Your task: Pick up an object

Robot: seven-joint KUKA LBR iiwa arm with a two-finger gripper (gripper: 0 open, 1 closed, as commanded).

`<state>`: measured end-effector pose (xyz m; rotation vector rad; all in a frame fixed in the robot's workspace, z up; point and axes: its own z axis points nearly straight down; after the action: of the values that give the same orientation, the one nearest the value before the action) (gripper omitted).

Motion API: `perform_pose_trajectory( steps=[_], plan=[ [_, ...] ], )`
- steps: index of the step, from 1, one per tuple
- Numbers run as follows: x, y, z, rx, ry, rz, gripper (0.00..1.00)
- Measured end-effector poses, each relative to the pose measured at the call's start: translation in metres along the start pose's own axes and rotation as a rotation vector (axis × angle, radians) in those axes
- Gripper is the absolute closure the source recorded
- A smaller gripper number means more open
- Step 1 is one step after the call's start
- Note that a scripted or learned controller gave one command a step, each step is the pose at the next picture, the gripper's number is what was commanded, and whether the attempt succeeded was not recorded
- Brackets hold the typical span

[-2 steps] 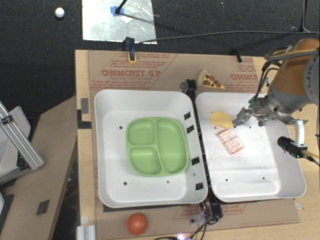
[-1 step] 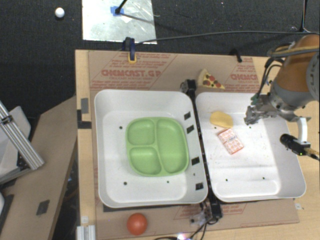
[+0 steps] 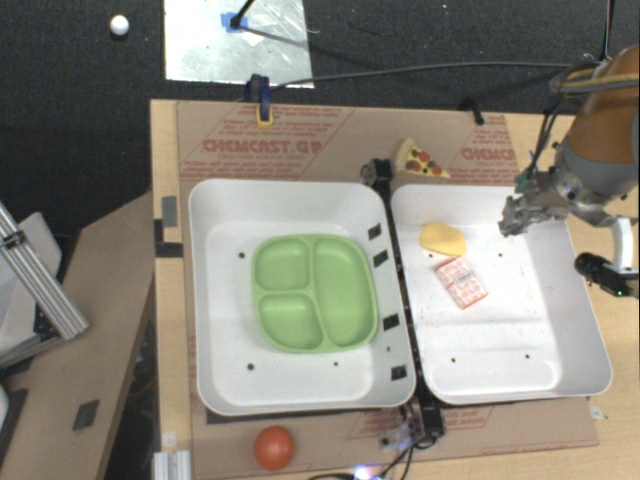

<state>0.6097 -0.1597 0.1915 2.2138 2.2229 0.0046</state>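
Pick not yet made: gripper point(image 3: 512, 218), finger state impossible to tell, over right bin point(image 3: 560, 368) upper edge; yellow piece point(image 3: 442, 238) and pink-patterned packet point(image 3: 461, 282) lie ungrasped on its floor.

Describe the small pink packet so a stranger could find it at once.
Start at the right-hand shallow white bin, the one without the green divided plastic plate. Two things lie in its upper left part: a pale yellow rounded lump and, just below it, the small pink-and-white patterned rectangular packet. The packet is flat, square-cornered and printed, while its neighbour is plain yellow and rounded.
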Motion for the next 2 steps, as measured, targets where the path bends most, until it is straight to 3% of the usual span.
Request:
perform_pose_trajectory(
  steps=[2],
  plan=[
    [-0.004, -0.007, -0.089, -0.001, 0.000, 0.000, 1.00]
  ],
)
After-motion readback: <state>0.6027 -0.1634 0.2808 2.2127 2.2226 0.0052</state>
